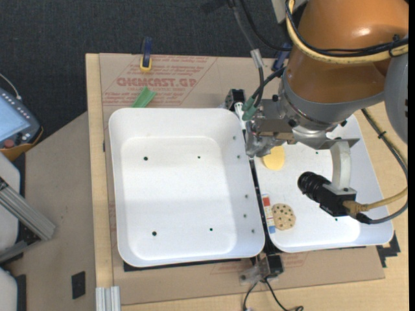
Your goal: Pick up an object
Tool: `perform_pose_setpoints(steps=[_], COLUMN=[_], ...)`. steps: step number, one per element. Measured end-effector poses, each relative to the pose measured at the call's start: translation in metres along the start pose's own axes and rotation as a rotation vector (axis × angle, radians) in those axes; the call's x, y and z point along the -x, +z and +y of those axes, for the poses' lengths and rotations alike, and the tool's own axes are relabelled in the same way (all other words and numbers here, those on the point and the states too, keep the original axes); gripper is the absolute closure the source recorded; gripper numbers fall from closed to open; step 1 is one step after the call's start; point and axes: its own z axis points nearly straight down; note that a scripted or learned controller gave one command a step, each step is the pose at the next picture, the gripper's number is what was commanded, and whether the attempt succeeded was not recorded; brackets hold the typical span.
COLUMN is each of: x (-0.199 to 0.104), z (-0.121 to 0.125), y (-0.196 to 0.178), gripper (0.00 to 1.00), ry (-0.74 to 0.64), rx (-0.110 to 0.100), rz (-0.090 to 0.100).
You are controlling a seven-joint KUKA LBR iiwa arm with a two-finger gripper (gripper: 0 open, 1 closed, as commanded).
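Beneath the orange-banded wrist, seen from the camera fixed above the bench, we find the gripper [260, 142] lowered at the near-left edge of the right bin [369, 173]; whether its jaws stand apart or together we cannot tell; a yellow disc [275, 159] lies flat on the bin floor just beside and below the jaws, partly tucked under them; we judge it light, thin and stiff, best pinched across its rim; a speckled cookie [283, 216] rests farther off, toward us, well apart from the jaws, near a red-and-white card [267, 210].
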Motion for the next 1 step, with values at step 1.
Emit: perform_pose_setpoints(steps=[1], x=[-0.0135], z=[-0.0014], y=[0.0286], gripper=[1.0], ry=[0.006], rx=[-0.016], rz=[-0.004])
